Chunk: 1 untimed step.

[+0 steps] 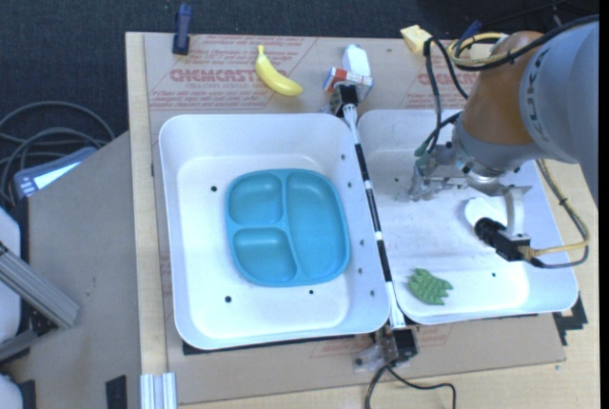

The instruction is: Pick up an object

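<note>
A small green leafy toy [430, 286] lies near the front edge of the right bin [476, 302]. My gripper [425, 181] reaches down into the back left part of that bin, close to the divider and well behind the green toy. I see nothing held in it. The grey arm with its orange band [495, 103] covers the bin's back right part. A blue divided plate [285, 226] lies flat in the middle of the left bin [190, 169].
Behind the bins on the cardboard lie a yellow banana [276, 74], a small red-and-white carton [351, 72], a blue clip [181, 27] and a yellow piece [414, 38]. A black cable plug [500, 239] hangs over the right bin.
</note>
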{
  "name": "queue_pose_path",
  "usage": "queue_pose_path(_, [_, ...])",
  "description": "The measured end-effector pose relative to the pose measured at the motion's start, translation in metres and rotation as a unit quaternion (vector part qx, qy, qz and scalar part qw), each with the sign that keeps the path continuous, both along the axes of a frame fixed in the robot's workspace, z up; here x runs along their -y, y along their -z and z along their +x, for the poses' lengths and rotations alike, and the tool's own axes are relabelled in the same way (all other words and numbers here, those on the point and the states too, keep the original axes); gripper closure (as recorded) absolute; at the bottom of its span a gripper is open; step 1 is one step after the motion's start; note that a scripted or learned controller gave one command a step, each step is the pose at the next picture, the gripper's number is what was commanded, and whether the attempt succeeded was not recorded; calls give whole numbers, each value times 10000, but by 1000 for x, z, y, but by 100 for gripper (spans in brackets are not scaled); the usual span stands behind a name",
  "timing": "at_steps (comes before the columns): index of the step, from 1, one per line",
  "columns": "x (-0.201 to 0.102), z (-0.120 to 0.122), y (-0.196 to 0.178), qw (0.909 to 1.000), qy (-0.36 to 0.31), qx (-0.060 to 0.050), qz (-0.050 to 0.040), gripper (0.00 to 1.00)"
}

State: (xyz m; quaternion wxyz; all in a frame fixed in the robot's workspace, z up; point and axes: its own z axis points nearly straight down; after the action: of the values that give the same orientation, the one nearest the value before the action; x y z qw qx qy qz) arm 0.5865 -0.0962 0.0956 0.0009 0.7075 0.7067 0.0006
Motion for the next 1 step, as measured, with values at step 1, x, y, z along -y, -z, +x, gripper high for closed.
queue_pose_path(1, [38, -14, -101, 10000, 0, 10, -8, 100])
